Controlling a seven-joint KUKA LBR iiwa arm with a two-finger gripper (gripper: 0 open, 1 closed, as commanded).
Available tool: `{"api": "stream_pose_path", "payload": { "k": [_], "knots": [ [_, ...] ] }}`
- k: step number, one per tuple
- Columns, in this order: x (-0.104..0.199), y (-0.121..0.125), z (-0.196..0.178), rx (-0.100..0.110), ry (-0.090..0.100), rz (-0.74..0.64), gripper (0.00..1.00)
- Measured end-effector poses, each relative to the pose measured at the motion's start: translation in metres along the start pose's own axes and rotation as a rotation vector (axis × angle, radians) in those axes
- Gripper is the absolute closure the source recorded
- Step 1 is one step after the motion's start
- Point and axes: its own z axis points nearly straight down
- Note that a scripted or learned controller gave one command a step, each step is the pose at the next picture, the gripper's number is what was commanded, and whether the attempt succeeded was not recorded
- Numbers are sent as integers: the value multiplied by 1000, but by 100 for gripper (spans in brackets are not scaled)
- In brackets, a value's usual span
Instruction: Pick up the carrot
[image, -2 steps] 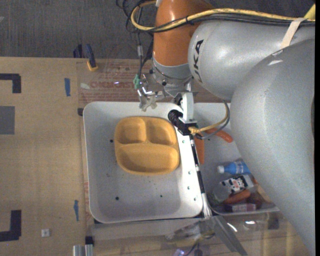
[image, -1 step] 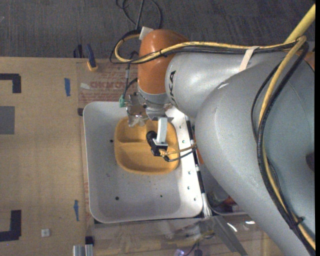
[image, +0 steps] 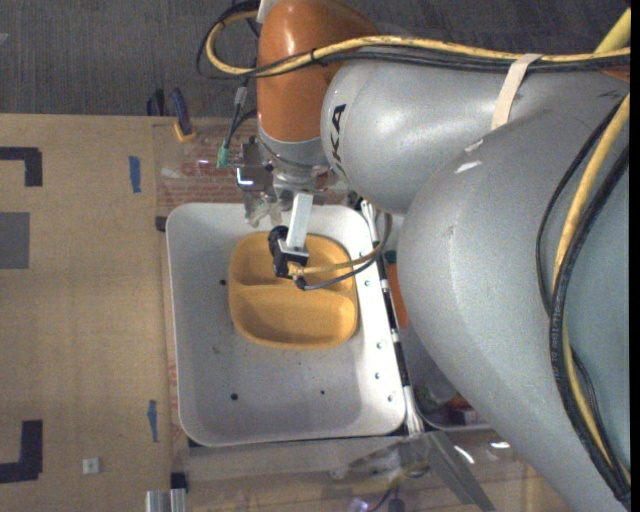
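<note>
Yellow dish (image: 295, 322): sat in the white bin (image: 200, 340).
Gripper (image: 260, 207): mine hung near the dish; I couldn't tell its grip.

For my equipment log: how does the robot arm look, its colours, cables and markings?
The arm is glossy grey and rounded, with an orange band above the wrist. Black letters mark its side. Yellow cables run along it, under a pale strap.

A white bin (image: 200, 400) rested on the tabletop (image: 80, 300). A yellow divided dish (image: 295, 325) lay inside it, toward the bin's upper rim. The gripper (image: 262, 203) hung over that rim, just beside the dish. The grey arm (image: 450, 150) extended in from the right.
</note>
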Motion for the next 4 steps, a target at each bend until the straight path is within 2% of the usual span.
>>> {"api": "stream_pose_path", "payload": {
  "k": [1,2,3,4],
  "knots": [
    [-6,-63,75,-21,15,356,100],
    [17,-5,5,2,-1,366,100],
    [16,-45,98,-8,4,200,100],
    [-21,-14,37,0,1,124,100]
  ]
}}
